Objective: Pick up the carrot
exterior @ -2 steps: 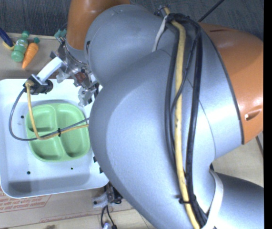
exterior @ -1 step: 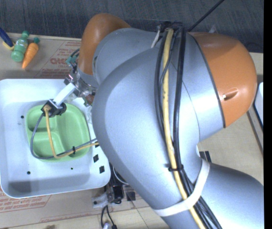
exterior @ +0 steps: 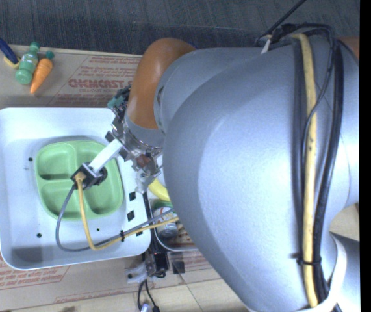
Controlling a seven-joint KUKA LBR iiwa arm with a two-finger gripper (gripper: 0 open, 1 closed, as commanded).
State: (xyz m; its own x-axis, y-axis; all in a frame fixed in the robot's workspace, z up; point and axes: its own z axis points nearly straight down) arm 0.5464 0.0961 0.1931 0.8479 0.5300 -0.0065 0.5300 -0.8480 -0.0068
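Your carrot lies on the bench, outside the white bin near its upper-left corner in the view, just beside a green bottle-shaped toy. A green divided plate sits in that bin. The tool hangs at the bin's right edge; you cannot tell whether it is wide or narrow.

The camera sits above the bench and looks down on it at a slant; the far side lies at the top of the frame, where dark floor shows beyond the bench edge; the left white bin lies in the left half, seen fairly close; the grey arm rises very near the lens, covering the right side.
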